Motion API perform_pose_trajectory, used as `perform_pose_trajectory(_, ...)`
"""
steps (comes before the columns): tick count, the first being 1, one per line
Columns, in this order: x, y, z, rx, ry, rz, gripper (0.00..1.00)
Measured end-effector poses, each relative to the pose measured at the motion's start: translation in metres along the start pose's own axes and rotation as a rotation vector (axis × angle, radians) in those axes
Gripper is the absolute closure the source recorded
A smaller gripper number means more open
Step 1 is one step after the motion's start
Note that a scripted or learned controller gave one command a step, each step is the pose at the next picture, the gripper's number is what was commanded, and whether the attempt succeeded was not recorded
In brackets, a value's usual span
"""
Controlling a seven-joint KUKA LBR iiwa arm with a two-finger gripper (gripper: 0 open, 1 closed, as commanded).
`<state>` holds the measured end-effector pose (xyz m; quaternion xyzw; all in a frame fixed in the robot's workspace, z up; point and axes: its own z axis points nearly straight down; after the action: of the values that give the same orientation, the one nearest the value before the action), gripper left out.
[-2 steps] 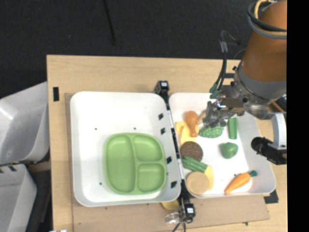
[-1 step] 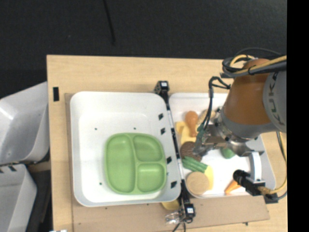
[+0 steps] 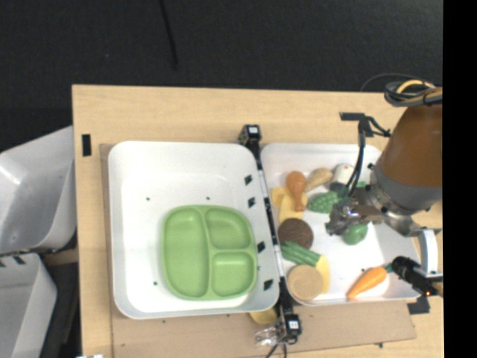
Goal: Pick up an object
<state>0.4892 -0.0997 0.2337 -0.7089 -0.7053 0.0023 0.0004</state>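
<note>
Arm [image 3: 414,155] reaches in from the right w/ its orange band over the right bin [image 3: 328,155], and the claw [image 3: 344,216] sits low among the toy food near the bin's middle. Can't tell if the claw is released or clenched (dark metal blurs into the items under it). A green veg piece [image 3: 356,233] lies right beneath it, another green piece [image 3: 324,202] just to its left; can't tell if either is touched. Also in the right bin: orange drumstick-like piece [image 3: 297,185], tan piece [image 3: 320,176], brown round [image 3: 296,232], green-and-yellow corn [image 3: 302,255], tan disc [image 3: 305,282], carrot [image 3: 368,280] near the front-right corner. Left bin [image 3: 134,200] holds a green divided plate [image 3: 210,253], lying flat toward the front. Both bins sit side by side on the wooden bench [image 3: 186,110].
</note>
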Motion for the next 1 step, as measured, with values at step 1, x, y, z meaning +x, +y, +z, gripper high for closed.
perform_pose_trajectory(1,-0.0352,0.0295,0.1128,0.007,0.002,-0.002,1.0)
